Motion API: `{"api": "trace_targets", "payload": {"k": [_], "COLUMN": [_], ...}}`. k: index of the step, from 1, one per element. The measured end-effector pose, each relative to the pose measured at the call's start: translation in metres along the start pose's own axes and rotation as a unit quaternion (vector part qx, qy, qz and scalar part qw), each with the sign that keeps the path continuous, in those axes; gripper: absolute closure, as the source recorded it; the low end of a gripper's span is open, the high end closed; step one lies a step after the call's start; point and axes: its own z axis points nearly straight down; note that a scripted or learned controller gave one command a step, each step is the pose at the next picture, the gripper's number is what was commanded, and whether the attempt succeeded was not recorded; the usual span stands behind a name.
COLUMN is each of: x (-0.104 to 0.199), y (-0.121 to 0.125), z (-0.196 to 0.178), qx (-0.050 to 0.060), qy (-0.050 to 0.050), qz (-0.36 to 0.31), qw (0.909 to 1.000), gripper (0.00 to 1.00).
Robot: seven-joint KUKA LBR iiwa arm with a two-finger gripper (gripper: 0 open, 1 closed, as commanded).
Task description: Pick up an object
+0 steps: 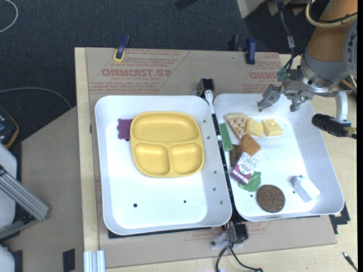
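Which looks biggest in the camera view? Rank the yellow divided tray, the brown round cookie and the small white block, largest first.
1. Yellow divided tray, by far the largest.
2. Brown round cookie.
3. Small white block, somewhat smaller than the cookie.

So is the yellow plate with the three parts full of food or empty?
Empty. The yellow plate lies flat in the left bin, and all three compartments show bare yellow. Something purple pokes out beside its left edge.
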Motion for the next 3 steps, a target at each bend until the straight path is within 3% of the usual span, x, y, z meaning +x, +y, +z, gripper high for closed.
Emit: {"api": "trace_targets", "payload": {"k": [1, 3], "x": [0.000, 0.000], "y": [0.003, 0.002], "z": [-0.009, 0.081], "qx": [-0.008, -0.005], "qy": [-0.001, 0.000], "qz": [-0.001, -0.002], "qw": [1.0000, 1.0000], "gripper": [0.00, 0.00]}}
